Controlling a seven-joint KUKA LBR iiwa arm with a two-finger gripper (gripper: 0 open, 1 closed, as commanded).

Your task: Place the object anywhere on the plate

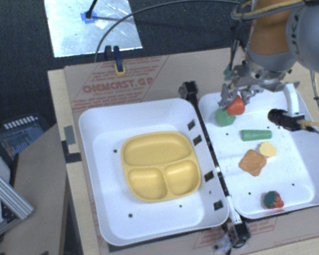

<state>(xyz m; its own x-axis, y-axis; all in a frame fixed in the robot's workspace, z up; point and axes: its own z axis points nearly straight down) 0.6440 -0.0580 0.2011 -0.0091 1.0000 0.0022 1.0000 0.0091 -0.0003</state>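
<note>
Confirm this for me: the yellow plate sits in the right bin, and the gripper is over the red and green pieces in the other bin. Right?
Not quite. The camera view shows the yellow plate in the left bin, not the right one. The rest stands: the gripper is over the red piece and the green piece in the other bin.

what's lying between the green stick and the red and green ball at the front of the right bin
In the camera view, between the green stick and the red and green ball lie an orange-brown piece and a pale yellow round piece, touching each other.
</note>
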